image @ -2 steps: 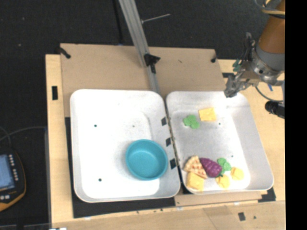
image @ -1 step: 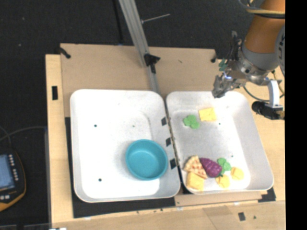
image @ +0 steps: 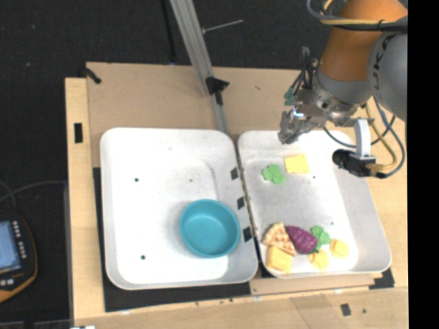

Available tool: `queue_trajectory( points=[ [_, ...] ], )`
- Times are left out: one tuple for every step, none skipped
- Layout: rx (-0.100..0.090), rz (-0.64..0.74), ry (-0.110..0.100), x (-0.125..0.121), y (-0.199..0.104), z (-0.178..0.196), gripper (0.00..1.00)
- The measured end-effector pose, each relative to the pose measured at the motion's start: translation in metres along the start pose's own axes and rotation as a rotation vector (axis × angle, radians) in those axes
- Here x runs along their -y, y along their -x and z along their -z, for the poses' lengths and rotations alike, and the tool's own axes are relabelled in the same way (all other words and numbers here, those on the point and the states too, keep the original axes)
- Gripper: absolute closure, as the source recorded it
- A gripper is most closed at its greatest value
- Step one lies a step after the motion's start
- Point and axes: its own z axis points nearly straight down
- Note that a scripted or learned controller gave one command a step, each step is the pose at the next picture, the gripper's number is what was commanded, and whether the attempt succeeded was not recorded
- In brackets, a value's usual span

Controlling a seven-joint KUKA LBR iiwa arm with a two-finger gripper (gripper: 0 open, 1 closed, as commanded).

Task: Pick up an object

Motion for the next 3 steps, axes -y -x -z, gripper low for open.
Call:
queue_trajectory(
  points=[
    [0.001,-0.005,-0.001,0.007,-0.053,0.004,1.00],
    [0.001,-0.001,-0.003,0.008,-0.106,-0.014,1.00],
    [0.001,-0.001,-0.005,0.011,-0.160,-0.029,1.00]
  ],
)
